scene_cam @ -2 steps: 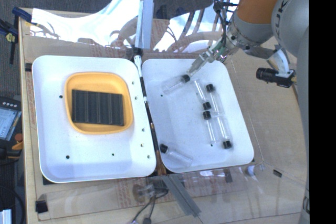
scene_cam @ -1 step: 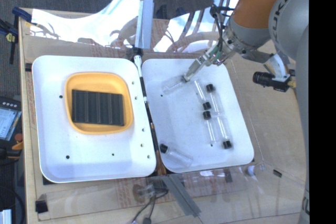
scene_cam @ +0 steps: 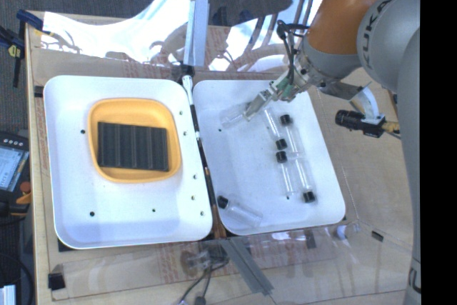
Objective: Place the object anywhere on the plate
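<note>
I've got the two-finger gripper [scene_cam: 251, 109] low over the right white bin [scene_cam: 235, 175], pinching a clear plastic tube [scene_cam: 235, 115], well apart from the yellow rounded plate [scene_cam: 100, 118] in the left white bin [scene_cam: 64, 203].

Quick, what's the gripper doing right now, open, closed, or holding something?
Gripper: over the right bin, at a clear tube; whether open, closed or holding it cannot be told.

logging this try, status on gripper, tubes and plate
Gripper low over right bin, far end. Clear tubes lie loose on that bin's floor. Yellow plate in left bin, nothing blocking it.
</note>
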You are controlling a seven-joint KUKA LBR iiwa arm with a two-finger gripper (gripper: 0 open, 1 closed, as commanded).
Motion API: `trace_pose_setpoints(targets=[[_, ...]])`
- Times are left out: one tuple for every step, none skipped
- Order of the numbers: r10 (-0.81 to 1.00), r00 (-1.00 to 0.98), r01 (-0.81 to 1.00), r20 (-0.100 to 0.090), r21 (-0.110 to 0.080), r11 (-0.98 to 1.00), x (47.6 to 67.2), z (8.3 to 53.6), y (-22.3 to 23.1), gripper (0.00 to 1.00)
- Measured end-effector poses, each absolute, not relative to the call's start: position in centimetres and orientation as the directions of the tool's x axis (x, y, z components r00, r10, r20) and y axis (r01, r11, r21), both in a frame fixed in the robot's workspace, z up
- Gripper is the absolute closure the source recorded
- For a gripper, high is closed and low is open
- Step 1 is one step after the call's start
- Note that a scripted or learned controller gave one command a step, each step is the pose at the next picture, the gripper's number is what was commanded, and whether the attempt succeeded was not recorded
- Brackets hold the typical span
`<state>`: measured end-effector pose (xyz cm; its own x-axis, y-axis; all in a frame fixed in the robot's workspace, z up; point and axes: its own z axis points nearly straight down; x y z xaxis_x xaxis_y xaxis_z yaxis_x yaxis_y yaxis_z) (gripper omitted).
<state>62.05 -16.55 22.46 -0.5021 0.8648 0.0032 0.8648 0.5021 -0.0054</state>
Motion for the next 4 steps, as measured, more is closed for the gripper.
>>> trace_pose_setpoints(targets=[[0.628,-0.779,0.628,0.008,-0.004,0.779,60.4,21.1,-14.2,0.00],[0.627,-0.779,0.627,0.004,-0.003,0.779,59.2,24.2,-13.8,0.00],[0.627,-0.779,0.627,0.004,-0.003,0.779,59.2,24.2,-13.8,0.00],[0.627,-0.779,0.627,0.004,-0.003,0.779,59.2,24.2,-13.8,0.00]])
